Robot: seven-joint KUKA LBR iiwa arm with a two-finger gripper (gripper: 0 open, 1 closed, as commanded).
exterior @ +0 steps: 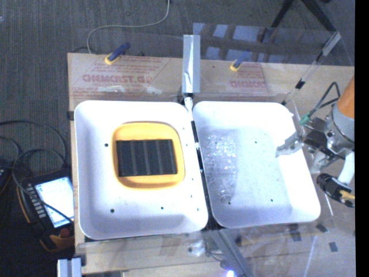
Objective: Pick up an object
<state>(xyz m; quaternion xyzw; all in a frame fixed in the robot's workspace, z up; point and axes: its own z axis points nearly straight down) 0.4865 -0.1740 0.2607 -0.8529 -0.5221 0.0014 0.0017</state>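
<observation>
Two white bins: left bin [92,126] holds a yellow-orange tray [149,131] with a black ribbed insert [146,157] of four dark bands; right bin [259,206] holds a clear, glinting plastic bottle [222,163], pale against the white. Bench board [132,77] at upper centre is tan with faded red lettering, two clamps [117,52] on it blue with yellow tips, a silver-grey post [190,65] between the bins. Arm [349,105] at right edge shows orange above grey metal; floor [34,27] dark grey carpet, finely ribbed

Brown board [124,77] behind the bins reads "CHEMCAST" in red
</observation>
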